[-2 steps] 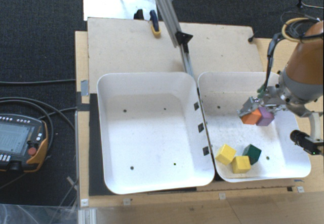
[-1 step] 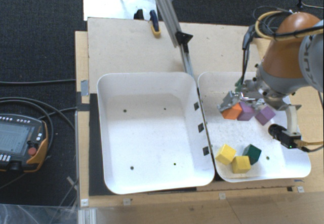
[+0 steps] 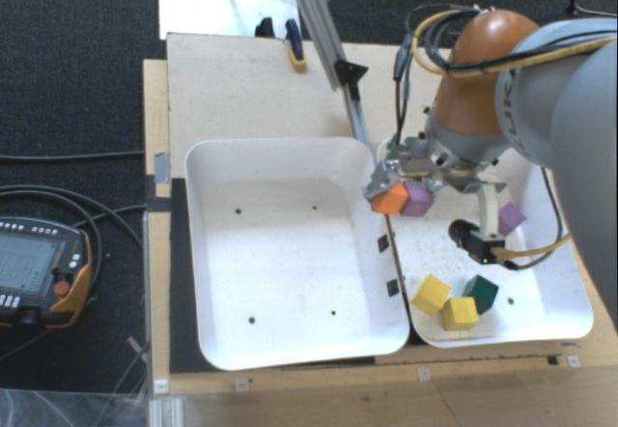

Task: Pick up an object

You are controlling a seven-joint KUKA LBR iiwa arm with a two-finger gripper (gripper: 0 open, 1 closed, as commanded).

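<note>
Orange block (image 3: 389,200) and a purple block (image 3: 418,199) sit at frame centre, right under the gripper (image 3: 398,185); whether it grips either, I cannot tell. Grasp step, I'd judge; next comes a clean lift.

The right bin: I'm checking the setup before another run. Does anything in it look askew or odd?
Nothing looks damaged or spilled. In the right bin, the two yellow cubes and the green cube cluster tilted at the front; the orange block and purple block crowd the gripper.
</note>
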